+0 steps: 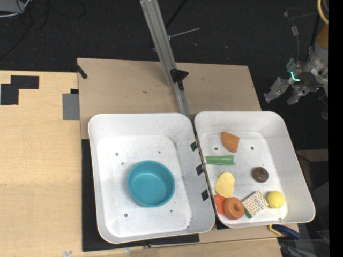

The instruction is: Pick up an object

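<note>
camera view: gripper [288, 91] hangs at two o'clock, outside the right bin [300, 165], apparently spread and holding nothing; picking looks not yet begun.

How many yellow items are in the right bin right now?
2. A pale yellow piece lies near the right bin's left wall, just above the orange ring. A yellow ball sits by the near right corner. Something could be hidden under the near cluster.
</note>
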